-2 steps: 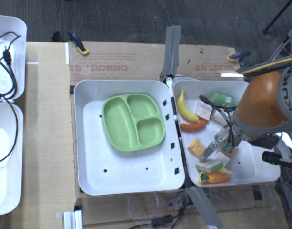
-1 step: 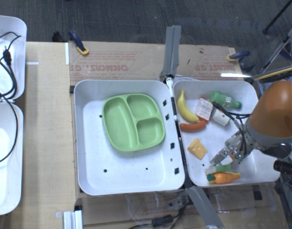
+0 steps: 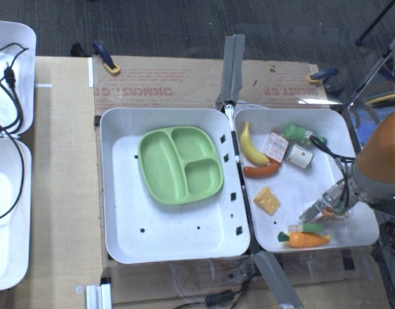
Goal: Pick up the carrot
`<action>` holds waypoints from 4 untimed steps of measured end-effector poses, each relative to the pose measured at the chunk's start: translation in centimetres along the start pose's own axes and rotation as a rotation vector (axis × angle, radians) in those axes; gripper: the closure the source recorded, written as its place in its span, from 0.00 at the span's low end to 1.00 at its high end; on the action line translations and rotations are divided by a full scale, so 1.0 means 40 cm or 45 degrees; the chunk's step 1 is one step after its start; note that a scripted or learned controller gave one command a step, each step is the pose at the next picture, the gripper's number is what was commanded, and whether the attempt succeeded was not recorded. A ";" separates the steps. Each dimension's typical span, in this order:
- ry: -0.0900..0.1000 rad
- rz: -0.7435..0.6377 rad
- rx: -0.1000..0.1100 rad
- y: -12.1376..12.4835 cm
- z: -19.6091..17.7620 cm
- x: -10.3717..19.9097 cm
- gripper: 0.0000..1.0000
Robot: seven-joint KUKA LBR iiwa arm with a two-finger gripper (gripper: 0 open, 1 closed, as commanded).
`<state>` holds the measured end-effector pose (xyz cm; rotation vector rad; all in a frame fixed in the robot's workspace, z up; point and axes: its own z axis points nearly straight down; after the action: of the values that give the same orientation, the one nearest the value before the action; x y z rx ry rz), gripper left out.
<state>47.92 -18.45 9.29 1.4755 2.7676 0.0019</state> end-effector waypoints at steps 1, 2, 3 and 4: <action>-0.034 -0.655 -0.020 0.054 -0.015 0.039 0.00; -0.044 -1.120 -0.023 0.075 -0.019 0.058 0.00; -0.062 -1.508 -0.024 0.100 -0.024 0.079 0.00; -0.049 -1.907 -0.012 0.099 -0.019 0.047 0.00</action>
<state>50.17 -14.69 10.04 -0.7945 2.9988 -0.0182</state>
